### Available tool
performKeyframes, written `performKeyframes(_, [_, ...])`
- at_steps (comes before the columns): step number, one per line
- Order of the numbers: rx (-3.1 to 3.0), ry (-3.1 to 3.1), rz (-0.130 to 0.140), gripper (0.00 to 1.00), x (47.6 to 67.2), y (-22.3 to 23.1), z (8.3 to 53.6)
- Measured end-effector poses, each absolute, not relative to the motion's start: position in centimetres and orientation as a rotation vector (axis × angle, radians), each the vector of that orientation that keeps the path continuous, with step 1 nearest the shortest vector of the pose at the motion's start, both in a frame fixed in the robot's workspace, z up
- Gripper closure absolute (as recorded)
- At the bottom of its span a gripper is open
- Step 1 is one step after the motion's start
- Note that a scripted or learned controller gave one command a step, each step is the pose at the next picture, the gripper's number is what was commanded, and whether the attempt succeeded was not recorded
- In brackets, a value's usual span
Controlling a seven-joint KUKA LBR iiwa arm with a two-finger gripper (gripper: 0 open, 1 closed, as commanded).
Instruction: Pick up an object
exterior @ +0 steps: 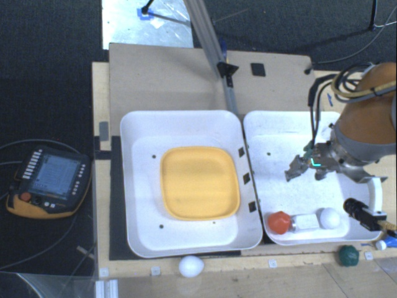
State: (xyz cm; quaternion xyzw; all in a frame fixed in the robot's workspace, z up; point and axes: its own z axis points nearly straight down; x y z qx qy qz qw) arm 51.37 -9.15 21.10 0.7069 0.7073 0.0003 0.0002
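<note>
The right bin (273, 135) holds a red-orange ball (279, 222) at its near edge. Beside the ball lies a small white piece (306, 221), and then a white ball (329, 217). My gripper (305, 171) hangs over the middle of this bin, further back than these three objects and apart from them. Its fingers are spread, with nothing between them. The grey arm with the orange band (369, 113) comes in from the right. In the left bin (133, 185) rests a yellow square plate (200, 182).
A black fitting (361, 213) sits at the right bin's near right corner. On the bench in front of the bins lie a white egg-shaped ball (191, 266) and a green ball (348, 255). A teach pendant (46, 185) lies on the floor at left.
</note>
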Motion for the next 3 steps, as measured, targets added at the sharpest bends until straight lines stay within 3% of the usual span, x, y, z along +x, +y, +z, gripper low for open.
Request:
performKeyframes(1, [2.221,2.222,0.001,0.00,51.4,-9.2,21.1])
performKeyframes(3, [2.223,2.223,-0.003,0.00,51.1,-9.5,9.8])
